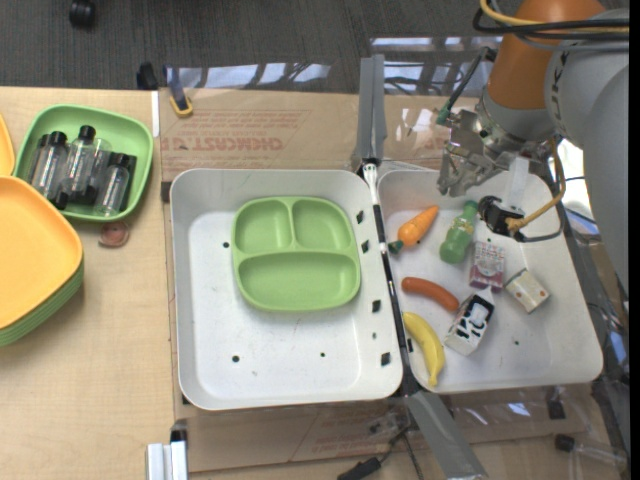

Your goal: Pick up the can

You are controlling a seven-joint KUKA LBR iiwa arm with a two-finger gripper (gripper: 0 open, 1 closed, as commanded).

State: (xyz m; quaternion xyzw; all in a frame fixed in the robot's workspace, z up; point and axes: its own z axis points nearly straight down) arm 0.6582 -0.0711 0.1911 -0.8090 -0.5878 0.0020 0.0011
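Note:
The can (pixel 470 323), black and white, lies on its side near the front of the right bin (pixel 575 358), between the banana (pixel 427 345) and a small beige box (pixel 527 290). My gripper (pixel 461 181) hangs over the back of that bin, above the carrot (pixel 418 224) and the green bottle (pixel 458 236). It is well behind the can and apart from it. Its fingers stand open with nothing between them.
A red sausage (pixel 431 291) and a pink-and-white packet (pixel 489 263) also lie in the right bin. The left bin (pixel 200 298) holds a green divided plate (pixel 296 253). On the bench at left are a green tray of bottles (pixel 82 163) and stacked orange plates (pixel 30 263).

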